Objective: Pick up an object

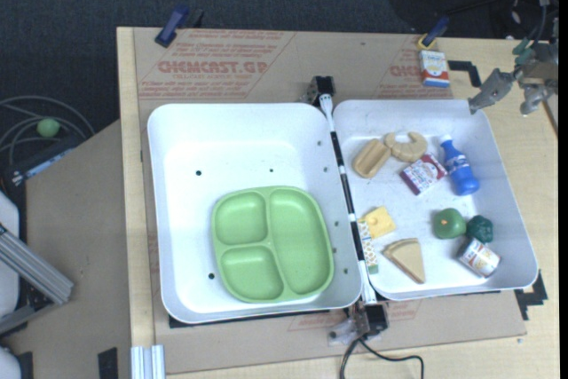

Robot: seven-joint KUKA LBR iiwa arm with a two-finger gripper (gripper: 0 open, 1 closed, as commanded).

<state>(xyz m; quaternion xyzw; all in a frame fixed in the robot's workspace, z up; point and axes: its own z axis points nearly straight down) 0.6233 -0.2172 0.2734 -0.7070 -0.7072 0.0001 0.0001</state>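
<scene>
The right bin (506,191) holds several toy foods: a tan bun (371,158), a bagel (408,145), a red packet (422,175), a blue bottle (459,167), a yellow cheese block (379,222), a sandwich wedge (406,259), a green pepper (448,224), a dark green piece (480,228) and a small can (479,258). My gripper (508,97) hangs above the bin's far right corner. It is open, with nothing between its fingers (485,92), and stands well apart from every object.
A green divided plate (271,242) lies in the left bin (177,191). A small carton (434,68) and blue clamps (172,27) sit on the board behind the bins. Cables and a green ball (48,128) lie off the bench at left.
</scene>
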